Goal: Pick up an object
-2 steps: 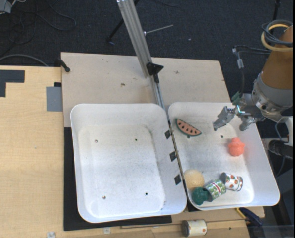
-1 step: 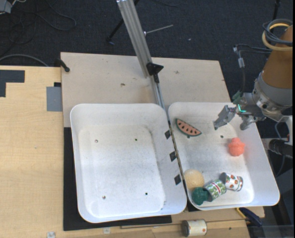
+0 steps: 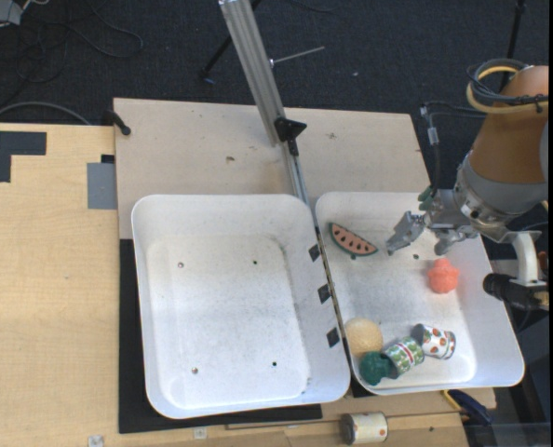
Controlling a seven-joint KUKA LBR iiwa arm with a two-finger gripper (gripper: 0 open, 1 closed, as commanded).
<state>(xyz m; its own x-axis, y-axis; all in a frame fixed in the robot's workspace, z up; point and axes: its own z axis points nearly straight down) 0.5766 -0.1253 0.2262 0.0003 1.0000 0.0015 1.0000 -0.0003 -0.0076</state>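
Bench [image 3: 202,152] of pale wood filled the middle of the frame, and on it two shallow white bins stood side by side. At the left, the left bin [image 3: 165,222] showed its speckled white floor with a few small dark dots. A slanted metal rail [image 3: 258,73] rose from the wall between the bins toward the upper middle of the frame. In the right bin [image 3: 500,366], a watermelon slice toy [image 3: 353,241] lay near the upper left corner, just beside the dividing wall. Lower, near the bottom left of this bin, a yellowish ball [image 3: 362,332] touched a dark green object [image 3: 376,368], and beside them lay a patterned can [image 3: 403,354] and a white cup with red marks [image 3: 437,342], close together. An orange-pink ball [image 3: 443,277] lay alone at the right side of the bin. Above it the gripper [image 3: 427,237] hung low over the upper part of the right bin, its two fingers spread apart with nothing between them, one finger pointing toward the watermelon slice toy, well apart from it. The grey arm [image 3: 505,156] with its orange band reached in from the right edge.
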